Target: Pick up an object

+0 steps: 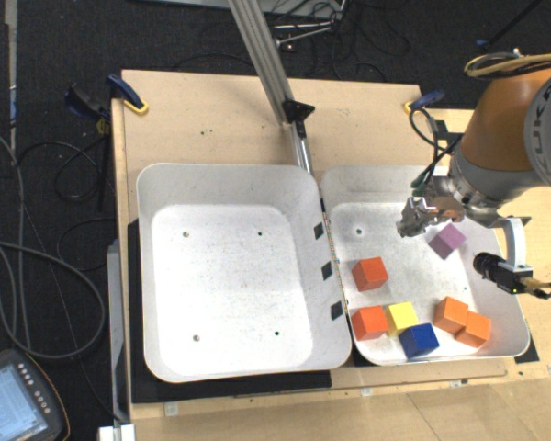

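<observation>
Purple block lies just right of and slightly below the tool, near touching; whether the tool is spread or pressed together cannot be told.

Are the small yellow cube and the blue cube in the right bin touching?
Touching. The camera view shows the yellow cube resting against the blue cube, no gap between them.

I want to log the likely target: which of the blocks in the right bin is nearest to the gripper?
The purple block, just beside the gripper. It is the sole purple one; the orange, yellow and blue blocks lie farther toward the bin's front.
</observation>
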`<state>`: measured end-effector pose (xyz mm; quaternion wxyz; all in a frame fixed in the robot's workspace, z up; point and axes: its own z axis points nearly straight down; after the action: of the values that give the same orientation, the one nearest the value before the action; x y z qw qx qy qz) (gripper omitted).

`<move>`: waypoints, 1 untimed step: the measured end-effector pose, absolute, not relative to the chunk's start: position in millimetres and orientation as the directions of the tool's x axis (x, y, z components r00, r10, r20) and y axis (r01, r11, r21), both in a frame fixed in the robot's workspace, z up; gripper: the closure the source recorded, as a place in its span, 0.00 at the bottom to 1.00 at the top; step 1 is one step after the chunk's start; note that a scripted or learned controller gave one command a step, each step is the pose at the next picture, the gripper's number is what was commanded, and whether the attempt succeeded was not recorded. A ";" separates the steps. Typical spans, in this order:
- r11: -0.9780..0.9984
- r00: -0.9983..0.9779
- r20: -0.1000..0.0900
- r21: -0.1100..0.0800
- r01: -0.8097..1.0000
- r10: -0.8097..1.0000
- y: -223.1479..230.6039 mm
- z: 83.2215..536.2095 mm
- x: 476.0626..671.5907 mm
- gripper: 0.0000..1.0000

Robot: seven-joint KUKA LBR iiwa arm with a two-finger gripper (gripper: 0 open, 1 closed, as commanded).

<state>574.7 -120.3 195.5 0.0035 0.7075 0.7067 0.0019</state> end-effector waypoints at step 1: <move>0.004 -0.004 -0.002 0.007 1.000 1.000 -112.9 245.5 583.0 1.00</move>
<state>583.0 -112.9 245.5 0.0033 0.7058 0.7084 0.0020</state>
